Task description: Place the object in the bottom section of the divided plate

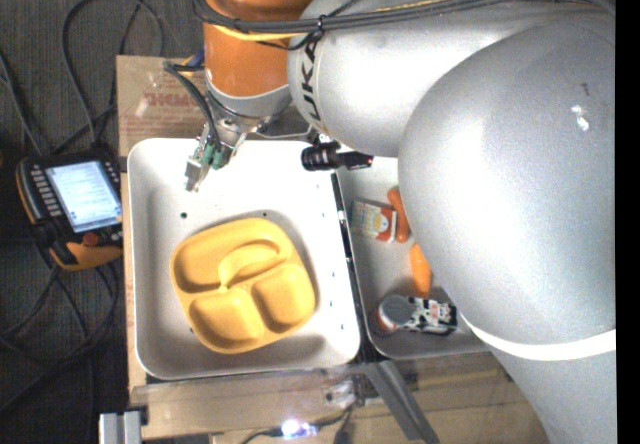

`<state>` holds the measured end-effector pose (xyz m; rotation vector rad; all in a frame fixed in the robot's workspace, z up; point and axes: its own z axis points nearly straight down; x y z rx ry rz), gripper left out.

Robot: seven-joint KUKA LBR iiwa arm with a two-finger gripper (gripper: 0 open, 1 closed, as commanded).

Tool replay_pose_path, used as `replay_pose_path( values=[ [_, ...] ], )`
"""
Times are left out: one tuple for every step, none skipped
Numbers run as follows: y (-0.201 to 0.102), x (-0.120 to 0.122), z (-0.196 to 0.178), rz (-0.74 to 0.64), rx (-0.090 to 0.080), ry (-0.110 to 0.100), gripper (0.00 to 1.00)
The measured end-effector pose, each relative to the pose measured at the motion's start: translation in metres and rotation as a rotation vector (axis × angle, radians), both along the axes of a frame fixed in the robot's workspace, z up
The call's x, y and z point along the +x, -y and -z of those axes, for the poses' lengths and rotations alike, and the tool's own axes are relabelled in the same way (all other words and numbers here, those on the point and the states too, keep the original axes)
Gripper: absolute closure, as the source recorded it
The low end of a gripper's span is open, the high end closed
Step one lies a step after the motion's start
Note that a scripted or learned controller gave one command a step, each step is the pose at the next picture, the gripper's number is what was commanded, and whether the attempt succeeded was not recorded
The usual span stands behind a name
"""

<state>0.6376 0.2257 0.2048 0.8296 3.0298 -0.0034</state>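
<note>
Gripper [203, 164] hangs over the upper-left corner of the left bin [150, 232]; whether its fingers are spread or closed cannot be told. Yellow divided plate [245, 282] lies flat mid-bin, long axis running lower-left to upper-right. Right bin [372, 277] holds an orange packet [383, 220], a carrot-like piece [421, 270] and a small can [398, 313]. A pendant [72, 197] sits left of the tabletop.

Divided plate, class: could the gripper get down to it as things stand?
Probably yes. The gripper hangs over the left bin's far end, just beyond the yellow divided plate, whose sections lie uncovered.
</note>
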Motion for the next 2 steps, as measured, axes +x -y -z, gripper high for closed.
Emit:
replay_pose_path(
  values=[
    [0.009,-0.040,-0.008,0.042,0.003,-0.001,1.00],
    [0.024,-0.105,0.026,-0.124,0.001,-0.002,1.00]
  ],
)
